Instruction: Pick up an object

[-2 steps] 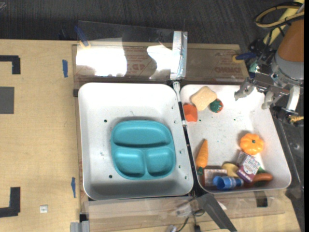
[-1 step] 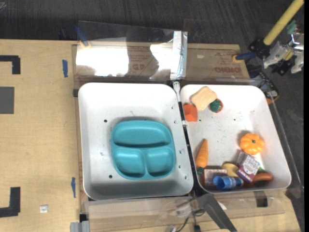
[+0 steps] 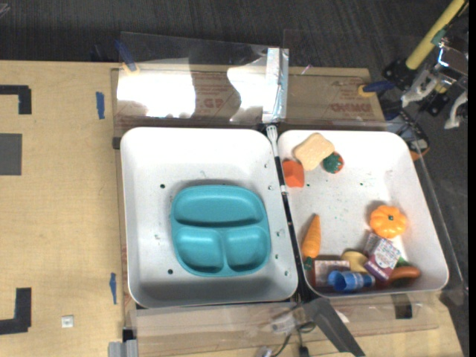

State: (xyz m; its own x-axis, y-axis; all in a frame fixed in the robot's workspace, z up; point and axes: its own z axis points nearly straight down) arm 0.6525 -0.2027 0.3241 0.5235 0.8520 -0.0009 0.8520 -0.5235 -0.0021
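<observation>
The right bin [image 3: 349, 192] holds the loose objects. A tan bread slice [image 3: 312, 149], an orange-red block [image 3: 293, 174] and a small green and red ball [image 3: 332, 163] lie near its back left corner. A carrot [image 3: 312, 234] lies along its left wall. An orange pumpkin [image 3: 389, 220] sits toward the right. Along the front wall are packed a blue can [image 3: 348, 280], a dark box [image 3: 327, 267], a yellow piece [image 3: 355, 259], a purple packet [image 3: 384, 256] and a brown sausage [image 3: 406, 274].
The left bin [image 3: 149, 169] holds a teal divided tray [image 3: 217, 229]. A clear plastic panel [image 3: 201, 88] stands behind the bins. Equipment with a yellow rod [image 3: 439, 28] sits off the bench at the top right.
</observation>
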